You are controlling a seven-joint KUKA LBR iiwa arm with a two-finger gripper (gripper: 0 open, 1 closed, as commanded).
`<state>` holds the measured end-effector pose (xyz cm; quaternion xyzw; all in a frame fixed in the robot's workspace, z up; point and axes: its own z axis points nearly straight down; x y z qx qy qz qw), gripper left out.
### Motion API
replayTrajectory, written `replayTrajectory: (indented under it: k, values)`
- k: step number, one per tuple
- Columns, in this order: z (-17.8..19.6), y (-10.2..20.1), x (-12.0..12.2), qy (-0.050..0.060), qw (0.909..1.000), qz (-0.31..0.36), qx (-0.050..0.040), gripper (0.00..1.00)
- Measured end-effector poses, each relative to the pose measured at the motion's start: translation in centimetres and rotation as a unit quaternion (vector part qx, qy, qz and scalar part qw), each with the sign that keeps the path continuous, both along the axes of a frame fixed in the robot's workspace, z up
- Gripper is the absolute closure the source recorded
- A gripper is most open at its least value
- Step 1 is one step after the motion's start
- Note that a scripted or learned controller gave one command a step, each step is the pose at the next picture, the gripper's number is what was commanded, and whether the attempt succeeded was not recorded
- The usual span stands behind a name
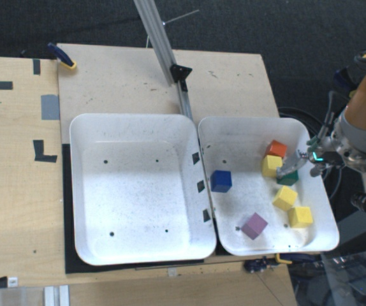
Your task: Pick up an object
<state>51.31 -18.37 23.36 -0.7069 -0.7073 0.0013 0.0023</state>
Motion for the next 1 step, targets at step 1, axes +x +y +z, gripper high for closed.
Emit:
replayTrajectory:
  k: [1]
  values:
    - [0.19,-0.01,0.08,-0.002,1.0,0.001,-0.0006,0.0]
